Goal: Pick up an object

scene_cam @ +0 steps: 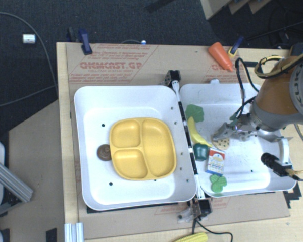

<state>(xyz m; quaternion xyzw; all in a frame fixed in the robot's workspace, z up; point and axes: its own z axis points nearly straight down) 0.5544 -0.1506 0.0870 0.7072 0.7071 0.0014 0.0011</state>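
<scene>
My metal two-finger gripper, fingers spread and holding nothing, hangs above a tan perforated cracker in the right white bin.

I have one fixed camera, mounted above the bench and looking down at a slant; the far edge of the bench lies toward the top of the frame, the near edge toward the bottom; it sits far enough off that both white bins fit whole, the left bin at centre-left and the right bin at centre-right; dark floor fills the upper left; the arm comes in from the right edge, its upper part cut off by the frame; there is no second view to overlap with.
</scene>
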